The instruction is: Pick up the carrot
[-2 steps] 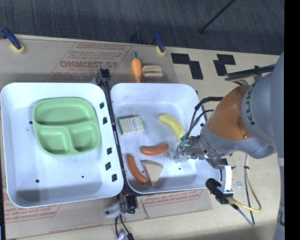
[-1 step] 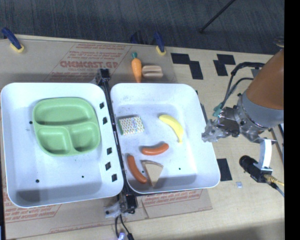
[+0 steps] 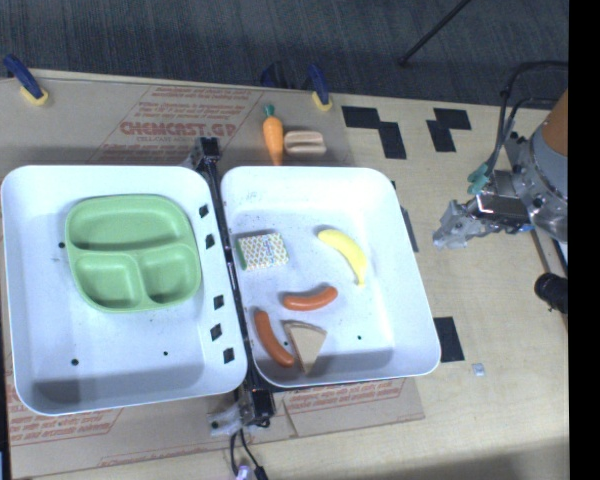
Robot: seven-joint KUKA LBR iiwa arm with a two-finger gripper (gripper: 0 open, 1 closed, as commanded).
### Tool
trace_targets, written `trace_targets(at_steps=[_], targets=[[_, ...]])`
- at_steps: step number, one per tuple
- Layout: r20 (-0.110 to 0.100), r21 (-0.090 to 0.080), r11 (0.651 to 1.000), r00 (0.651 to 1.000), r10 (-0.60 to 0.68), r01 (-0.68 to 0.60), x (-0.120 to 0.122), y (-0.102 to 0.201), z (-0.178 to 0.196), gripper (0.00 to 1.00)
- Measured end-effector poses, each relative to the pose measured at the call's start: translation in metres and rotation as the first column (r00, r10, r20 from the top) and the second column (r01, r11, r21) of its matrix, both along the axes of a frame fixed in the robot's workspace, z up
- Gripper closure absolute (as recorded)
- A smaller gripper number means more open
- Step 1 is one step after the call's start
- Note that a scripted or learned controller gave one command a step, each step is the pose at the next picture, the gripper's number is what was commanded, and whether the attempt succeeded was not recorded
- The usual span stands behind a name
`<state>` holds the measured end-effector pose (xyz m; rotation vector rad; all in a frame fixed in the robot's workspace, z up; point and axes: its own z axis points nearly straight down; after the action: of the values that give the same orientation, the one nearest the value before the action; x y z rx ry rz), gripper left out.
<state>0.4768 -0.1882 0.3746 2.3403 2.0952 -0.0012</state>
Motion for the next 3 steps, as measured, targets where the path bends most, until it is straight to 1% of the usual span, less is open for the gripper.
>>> trace_targets(at_steps=[1, 2, 3], targets=[[-0.004, 0.002, 0.996, 0.996, 0.089, -0.089, 0.011, 0.056, -0.097, 1.0], [-0.006, 0.001, 0.976, 0.976, -0.218, 0.218, 0.007, 0.14, -0.158, 1.0], [-0.001, 0.001, 0.997, 0.997, 0.072, -0.072, 0.0, 0.108, -0.116, 1.0]])
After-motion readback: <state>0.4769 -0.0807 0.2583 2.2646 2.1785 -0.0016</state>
